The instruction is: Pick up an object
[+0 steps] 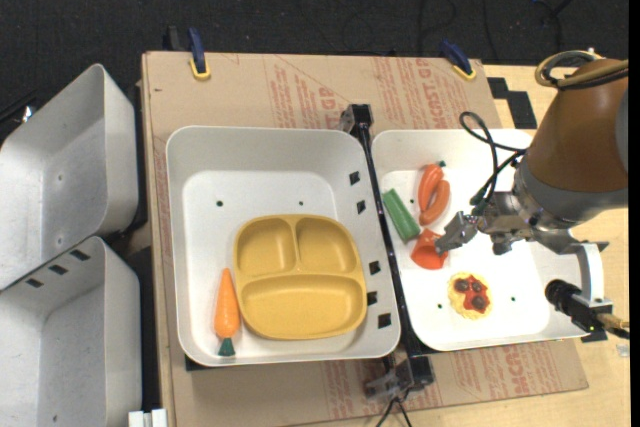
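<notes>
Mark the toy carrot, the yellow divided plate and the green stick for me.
Orange toy carrot with green tip (227,306), camera view, mid-body.
Yellow three-compartment plastic plate (300,275), camera view, central divider.
Green plastic stick (402,213), camera view, middle of its length.

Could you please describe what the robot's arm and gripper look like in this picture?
The arm is bulky and rounded, with a wide orange-brown band above a grey wrist section. The gripper is a small dark-grey metal assembly of angular parts at the wrist's end. A black cable loops from above the wrist down toward the gripper. A white bracket with a black cylindrical part sits on the arm's underside.
</notes>
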`<act>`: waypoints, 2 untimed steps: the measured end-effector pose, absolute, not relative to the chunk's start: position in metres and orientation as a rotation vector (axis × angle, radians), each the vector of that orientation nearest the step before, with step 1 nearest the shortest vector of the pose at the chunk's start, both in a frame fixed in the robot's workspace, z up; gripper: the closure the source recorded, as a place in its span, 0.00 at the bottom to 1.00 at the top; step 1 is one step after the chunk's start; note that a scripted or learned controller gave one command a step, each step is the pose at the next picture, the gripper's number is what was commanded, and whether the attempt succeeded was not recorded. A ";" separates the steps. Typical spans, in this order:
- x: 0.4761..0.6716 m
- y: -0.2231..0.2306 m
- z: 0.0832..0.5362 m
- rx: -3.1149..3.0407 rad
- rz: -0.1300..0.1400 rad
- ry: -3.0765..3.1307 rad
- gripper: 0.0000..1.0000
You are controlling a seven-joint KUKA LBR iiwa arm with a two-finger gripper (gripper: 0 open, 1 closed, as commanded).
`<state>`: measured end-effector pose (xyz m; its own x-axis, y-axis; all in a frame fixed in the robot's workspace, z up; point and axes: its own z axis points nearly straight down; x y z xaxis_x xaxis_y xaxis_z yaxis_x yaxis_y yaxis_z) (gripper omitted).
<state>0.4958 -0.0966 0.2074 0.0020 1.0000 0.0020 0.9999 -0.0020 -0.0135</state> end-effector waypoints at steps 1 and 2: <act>0.499 -0.096 0.213 -2.220 0.001 -2.221 0.00; 0.490 -0.091 0.163 -2.220 0.004 -2.217 0.00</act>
<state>0.4895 -0.0913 0.1630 0.0014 1.0000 0.0011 1.0000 -0.0014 -0.0045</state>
